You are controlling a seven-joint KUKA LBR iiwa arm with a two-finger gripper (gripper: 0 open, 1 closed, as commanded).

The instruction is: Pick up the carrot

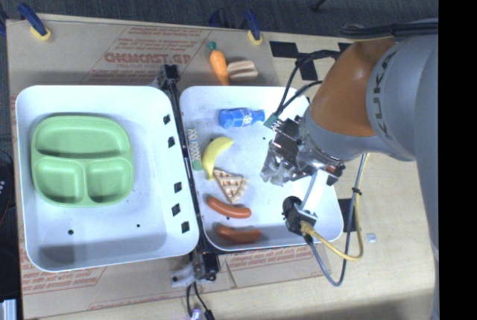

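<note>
Standing at the bench, one sees two white bins side by side on a brown board. The carrot (218, 65) lies outside both bins, on the board just beyond the far rim of the right bin (195, 104), its green top pointing away from the bin. A small bun-like food item (241, 71) rests just beside the carrot on its right.

The grey arm (387, 102) reaches in from the right, orange band above the wrist. Its gripper (277, 172) hangs over the right half of the right bin, well apart from the carrot. Whether it is open or closed cannot be told from this angle, and nothing is seen held in it.

Inside the right bin lie a blue bottle (240, 118), a banana (214, 153), a waffle wedge (230, 183) and two sausages (229, 209), one nearer the front rim than the other. All sit left of the gripper.

The left bin (45, 251) holds a green divided tray (82, 159). A yellow cable (335, 250) loops below the wrist.
</note>
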